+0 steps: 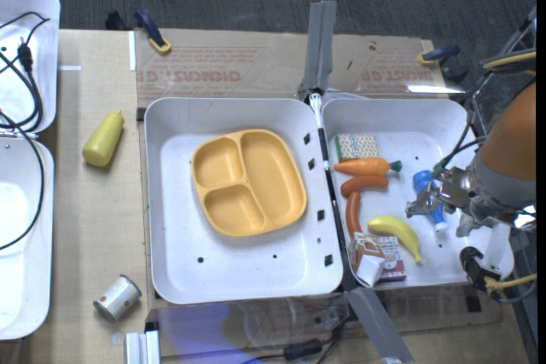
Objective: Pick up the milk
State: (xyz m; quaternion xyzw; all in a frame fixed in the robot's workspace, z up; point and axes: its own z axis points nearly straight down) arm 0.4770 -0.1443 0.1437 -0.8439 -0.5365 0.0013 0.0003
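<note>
Writing: the brown cardboard sheet (256, 64) under the bins carries large red mirrored lettering along its far edge; it reads backwards and I cannot make out a word with confidence. The milk carton has print on its faces, too small to read. A small can (117, 297) on the bench near the left bin's near left corner has a red mark on its label, also unreadable.

Counts: two white bins. The left bin (171, 183) holds one yellow three-compartment plate (248, 181), lying about the middle. The right bin (444, 117) holds one milk carton, one carrot (368, 167), one sausage (353, 211), one banana (399, 232), one green patterned packet (357, 146) and one small blue item (422, 181). Off the bins: one yellow mustard-like bottle (103, 139) on the bench left of the left bin, and two blue-and-yellow clamps (152, 31) at the cardboard's far edge.

Task object: milk carton (377, 257), a small box, white with brown-red panels, lying tipped on its side in the right bin's near left corner. The banana lies just beside it, toward the far right of it; the sausage runs along the bin's left wall just beyond it.

Gripper (439, 205): over the right bin's right side, well apart from the milk. The fingers stand apart, nothing between them. The orange band of the arm shows at the bin's right edge.
</note>
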